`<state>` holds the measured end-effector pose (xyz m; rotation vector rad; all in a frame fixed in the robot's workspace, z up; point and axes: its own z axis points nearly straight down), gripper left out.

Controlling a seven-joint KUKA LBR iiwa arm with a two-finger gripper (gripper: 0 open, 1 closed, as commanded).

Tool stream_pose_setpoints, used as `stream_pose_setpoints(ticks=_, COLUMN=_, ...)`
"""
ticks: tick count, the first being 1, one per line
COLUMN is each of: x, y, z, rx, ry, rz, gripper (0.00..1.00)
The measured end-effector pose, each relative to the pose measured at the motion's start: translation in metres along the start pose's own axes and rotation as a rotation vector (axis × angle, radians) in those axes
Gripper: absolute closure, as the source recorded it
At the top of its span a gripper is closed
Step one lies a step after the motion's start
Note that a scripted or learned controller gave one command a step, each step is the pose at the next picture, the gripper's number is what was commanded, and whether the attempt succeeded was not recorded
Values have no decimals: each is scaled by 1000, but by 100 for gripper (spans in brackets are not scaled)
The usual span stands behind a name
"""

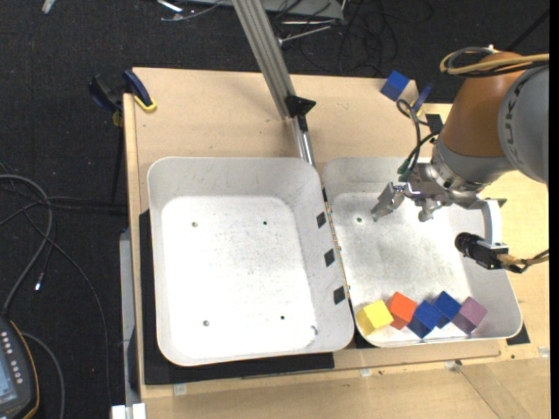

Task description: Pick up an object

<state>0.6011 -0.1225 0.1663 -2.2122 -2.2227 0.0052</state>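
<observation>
Small blocks huddle along the right white plastic bin's [367, 190] near wall: yellow cube [376, 316], orange cube [402, 306], blue blocks [434, 312], mauve cube [470, 314]. They look light, rigid and matte; flat opposite faces suit pinching. Farther back, the two-finger gripper [403, 204] hovers spread, empty.

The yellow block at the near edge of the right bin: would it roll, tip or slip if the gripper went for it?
The yellow block looks flat-faced, so it probably slides rather than rolls. It sits touching the orange block near the bin wall, so finger room may be tight. It looks rigid and likely light.
</observation>
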Motion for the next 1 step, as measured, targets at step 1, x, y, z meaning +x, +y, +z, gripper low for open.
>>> stream_pose_setpoints(ticks=1, x=14, y=-50, z=8, rx=-1, ry=0, rz=7, gripper=0)
